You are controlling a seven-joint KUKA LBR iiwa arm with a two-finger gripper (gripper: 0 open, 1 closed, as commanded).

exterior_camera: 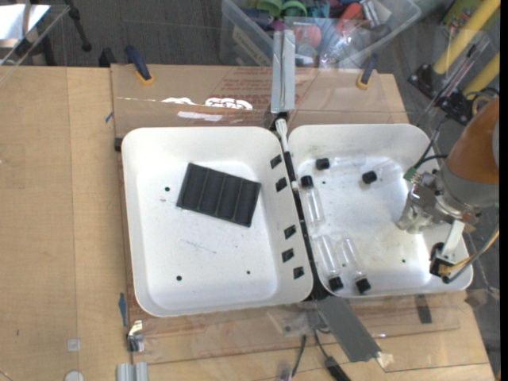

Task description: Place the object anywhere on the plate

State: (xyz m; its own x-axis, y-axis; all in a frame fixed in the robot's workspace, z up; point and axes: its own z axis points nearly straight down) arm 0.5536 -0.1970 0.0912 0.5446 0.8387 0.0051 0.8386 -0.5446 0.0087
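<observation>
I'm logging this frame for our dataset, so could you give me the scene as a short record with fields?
left bin: holds a dark ribbed rectangular plate, lying flat and slightly rotated
right bin: holds clear tubes with black caps near the divider, plus loose black caps
arm: enters from the right, over the right bin's right side
claw: low over the right bin; finger state cannot be told
plate: nothing on it

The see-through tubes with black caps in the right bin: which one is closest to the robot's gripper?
The tube near the bin's far side, with its black cap, lies closest to the gripper. The others sit along the divider or at the bin's near edge, farther left.
</observation>
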